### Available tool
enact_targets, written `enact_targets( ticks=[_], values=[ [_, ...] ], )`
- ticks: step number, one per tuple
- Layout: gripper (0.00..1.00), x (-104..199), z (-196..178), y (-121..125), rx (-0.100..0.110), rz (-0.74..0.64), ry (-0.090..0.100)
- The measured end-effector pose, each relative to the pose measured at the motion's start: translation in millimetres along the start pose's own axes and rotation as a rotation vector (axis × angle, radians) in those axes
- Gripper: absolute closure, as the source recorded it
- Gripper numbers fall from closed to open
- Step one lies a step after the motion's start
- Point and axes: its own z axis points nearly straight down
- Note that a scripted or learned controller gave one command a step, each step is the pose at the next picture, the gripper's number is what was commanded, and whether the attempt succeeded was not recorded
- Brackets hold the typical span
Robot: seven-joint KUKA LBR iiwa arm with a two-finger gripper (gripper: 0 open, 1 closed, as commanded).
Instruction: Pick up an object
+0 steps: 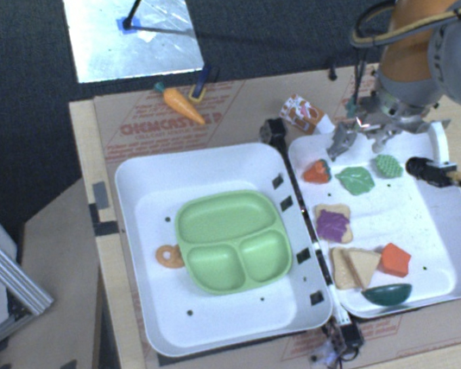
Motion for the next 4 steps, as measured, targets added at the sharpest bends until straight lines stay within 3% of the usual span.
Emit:
enact_targets(
  ticks=[1,2,3,4],
  values=[
    [0.00,-6.6,55.4,-7.5,0.000,0.002,-0.001],
    [0.00,-10.6,73.2,-5.3,-0.010,0.004,-0.008],
    [1.00,-8.2,62.5,-4.6,-0.011,0.003,-0.003],
    [1.00,-3.3,16.2,1.9,-0.008,-0.002,0.000]
  ],
)
